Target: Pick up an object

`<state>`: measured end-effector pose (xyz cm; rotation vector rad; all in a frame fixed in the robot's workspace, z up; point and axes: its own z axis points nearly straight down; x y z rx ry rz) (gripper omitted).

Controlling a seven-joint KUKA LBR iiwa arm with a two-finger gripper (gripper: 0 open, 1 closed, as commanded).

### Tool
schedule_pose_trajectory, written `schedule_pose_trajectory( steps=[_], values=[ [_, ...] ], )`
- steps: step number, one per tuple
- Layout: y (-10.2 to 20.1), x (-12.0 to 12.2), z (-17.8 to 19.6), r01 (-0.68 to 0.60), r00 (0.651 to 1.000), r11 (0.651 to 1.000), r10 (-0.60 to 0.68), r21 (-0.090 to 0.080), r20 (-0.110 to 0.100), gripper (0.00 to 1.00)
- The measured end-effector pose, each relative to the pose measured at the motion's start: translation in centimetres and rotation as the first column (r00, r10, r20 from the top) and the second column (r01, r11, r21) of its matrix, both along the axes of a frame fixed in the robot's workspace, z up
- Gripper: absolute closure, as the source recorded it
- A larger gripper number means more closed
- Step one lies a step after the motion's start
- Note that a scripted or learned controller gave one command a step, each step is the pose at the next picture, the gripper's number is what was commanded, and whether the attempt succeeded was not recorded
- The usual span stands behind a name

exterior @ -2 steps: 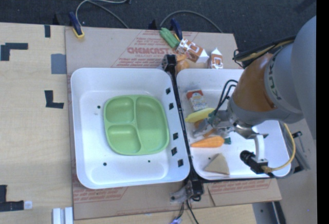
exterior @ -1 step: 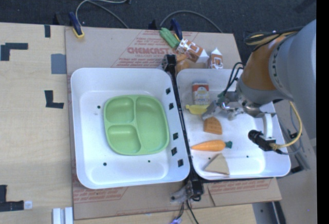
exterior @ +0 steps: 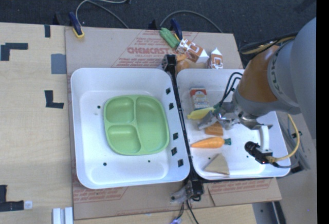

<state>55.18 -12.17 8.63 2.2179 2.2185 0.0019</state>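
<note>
Nothing's lifted yet: the carrot (exterior: 207,142), a yellow piece (exterior: 200,113) and a small orange bit (exterior: 214,130) all lie in the right bin (exterior: 267,169). The pincer (exterior: 222,116) sits low right by them; can't tell its opening. So the grab's still to come, I'd say.

The grey arm (exterior: 288,74) reaches in from the right, wrist bent low, gripper (exterior: 218,116) pointing left.
</note>
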Motion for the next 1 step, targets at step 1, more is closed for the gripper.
schedule_pose_trajectory(
  steps=[1],
  values=[
    [-0.05,0.00,0.95,0.000,1.000,1.000,0.000,-0.001,0.000,1.00]
  ],
)
